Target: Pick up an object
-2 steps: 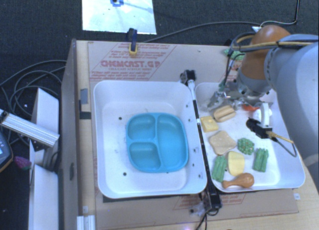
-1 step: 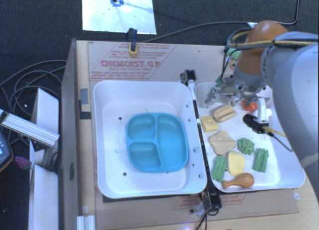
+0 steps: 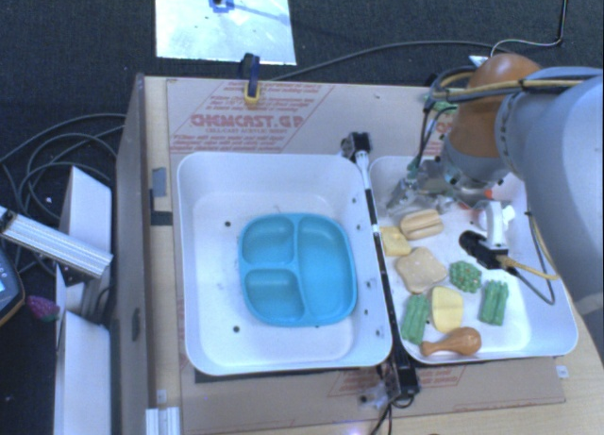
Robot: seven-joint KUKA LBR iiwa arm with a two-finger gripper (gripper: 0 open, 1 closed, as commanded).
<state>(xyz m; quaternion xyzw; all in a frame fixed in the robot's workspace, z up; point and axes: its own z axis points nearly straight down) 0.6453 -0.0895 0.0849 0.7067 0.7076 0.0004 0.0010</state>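
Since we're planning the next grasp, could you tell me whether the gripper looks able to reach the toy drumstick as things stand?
Probably yes: the drumstick lies uncovered at the right bin's near edge, nothing stacked on it, and the gripper hangs over that same bin.

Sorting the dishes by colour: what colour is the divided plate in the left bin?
Light blue divided plate, seen in the camera view.

You cannot see the far corner of the right bin (image 3: 528, 343); the grey arm (image 3: 552, 155) covers it. The arm itself runs off the right edge. Its gripper (image 3: 422, 192) fingers are too small to read.
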